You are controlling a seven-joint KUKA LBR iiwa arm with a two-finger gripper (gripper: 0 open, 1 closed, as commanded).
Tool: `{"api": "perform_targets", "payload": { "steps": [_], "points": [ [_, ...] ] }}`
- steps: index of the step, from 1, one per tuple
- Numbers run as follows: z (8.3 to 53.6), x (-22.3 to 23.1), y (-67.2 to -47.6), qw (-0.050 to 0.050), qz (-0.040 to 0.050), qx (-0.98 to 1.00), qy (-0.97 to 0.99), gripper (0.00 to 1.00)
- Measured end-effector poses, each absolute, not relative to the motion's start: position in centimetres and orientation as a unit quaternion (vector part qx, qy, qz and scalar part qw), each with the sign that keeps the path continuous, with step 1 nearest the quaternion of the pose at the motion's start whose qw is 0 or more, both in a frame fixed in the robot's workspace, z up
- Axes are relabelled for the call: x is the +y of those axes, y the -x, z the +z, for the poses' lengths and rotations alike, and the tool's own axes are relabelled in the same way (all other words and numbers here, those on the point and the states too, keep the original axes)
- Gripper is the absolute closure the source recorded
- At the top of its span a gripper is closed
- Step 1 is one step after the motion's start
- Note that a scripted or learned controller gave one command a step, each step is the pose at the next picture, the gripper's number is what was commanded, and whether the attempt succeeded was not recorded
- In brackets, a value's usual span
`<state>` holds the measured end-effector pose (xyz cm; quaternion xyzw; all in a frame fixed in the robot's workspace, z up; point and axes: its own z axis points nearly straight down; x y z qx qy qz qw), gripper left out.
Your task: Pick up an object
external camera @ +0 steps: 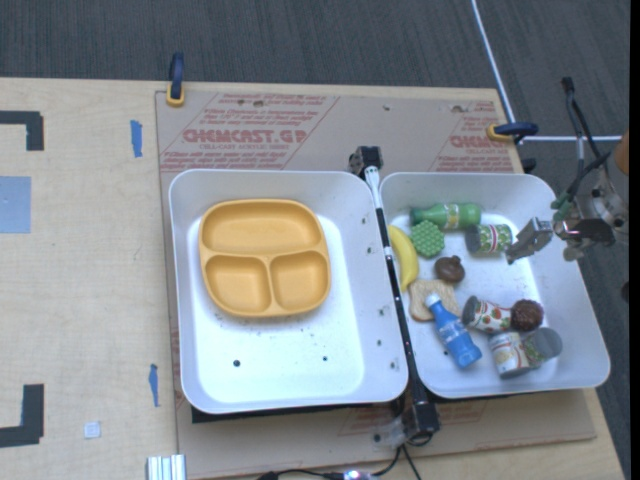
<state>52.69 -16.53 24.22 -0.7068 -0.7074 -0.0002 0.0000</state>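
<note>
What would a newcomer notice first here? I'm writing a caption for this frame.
The big yellow divided plate in the left bin stands out at once. Next comes the heap of small toys in the right bin: a banana, a blue bottle, a green bottle. The gripper hangs over that bin's right side.

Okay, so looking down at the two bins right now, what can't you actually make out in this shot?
- Gripper, camera view: small and blurred at the right bin's rim, so its grip state is unclear.
- Arm, camera view: cut off by the right edge.
- Can labels, camera view: too small to read.
- Cookie, camera view: partly covered by the blue bottle lying over it.
- Dark specks in the left bin, camera view: too small to identify.
</note>
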Motion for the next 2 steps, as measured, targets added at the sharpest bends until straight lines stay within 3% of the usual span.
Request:
{"api": "perform_targets", "payload": {
  "steps": [1, 2],
  "points": [
    [10.4, -20.9, -52.9, 0.001, 0.0004, -0.707, 0.707, 0.0],
    [8.7, -15.4, -48.2, -0.003, -0.0019, -0.707, 0.707, 0.0]
  ]
}}
